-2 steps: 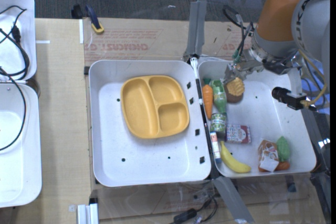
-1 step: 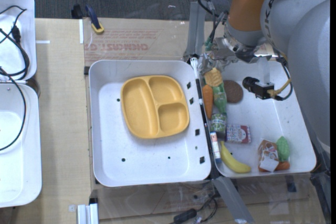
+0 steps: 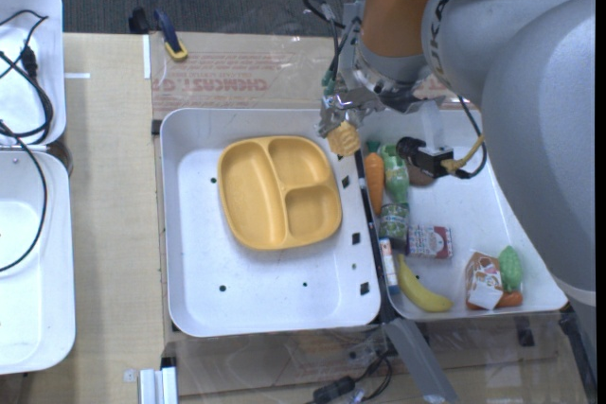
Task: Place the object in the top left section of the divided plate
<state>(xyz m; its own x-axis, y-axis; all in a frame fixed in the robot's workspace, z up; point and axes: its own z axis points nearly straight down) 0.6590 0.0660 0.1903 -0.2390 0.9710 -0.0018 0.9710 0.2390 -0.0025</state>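
Two white bins [image 3: 185, 298]: a tan object [image 3: 345, 140] is grasped by the fingers [image 3: 338, 120] near the divided plate [image 3: 279, 191]; a loose grasp risks early dropping.

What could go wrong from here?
1. The gripper has a tan waffle-like piece only at its fingertips; it may slip before reaching the plate.
2. It hangs above the rim between the bins; dropped here, it could bounce either way.
3. The top sections sit side by side, so a small offset could land it in the wrong one.
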